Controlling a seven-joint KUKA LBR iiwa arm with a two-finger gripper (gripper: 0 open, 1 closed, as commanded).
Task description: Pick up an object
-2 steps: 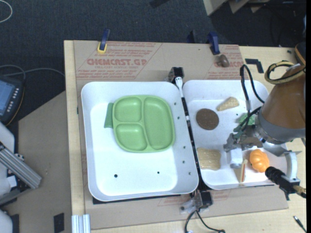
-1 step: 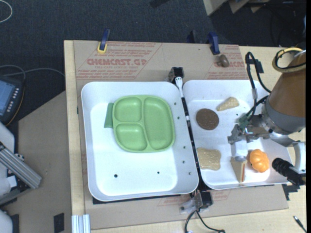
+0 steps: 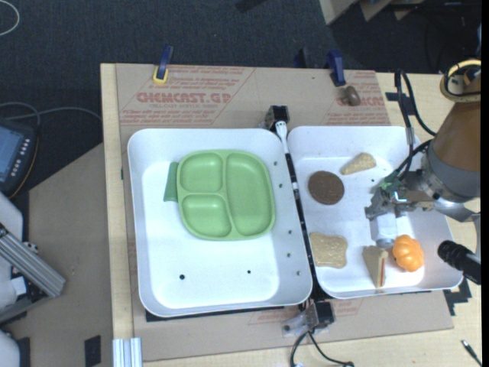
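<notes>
In the right bin (image 3: pixel 348 285), the pincer (image 3: pixel 384 228) hangs just above the orange (image 3: pixel 407 253) and wedge (image 3: pixel 375 264); both lie just toward the bin's near rim. Its state: cannot tell.

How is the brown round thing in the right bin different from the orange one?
The brown disc looks flat and dark; the orange ball is rounded and bright. The disc lies near the bin's left wall, apart from the arm; the ball sits at the lower right, just below the gripper. Both are small, in the right bin.
</notes>
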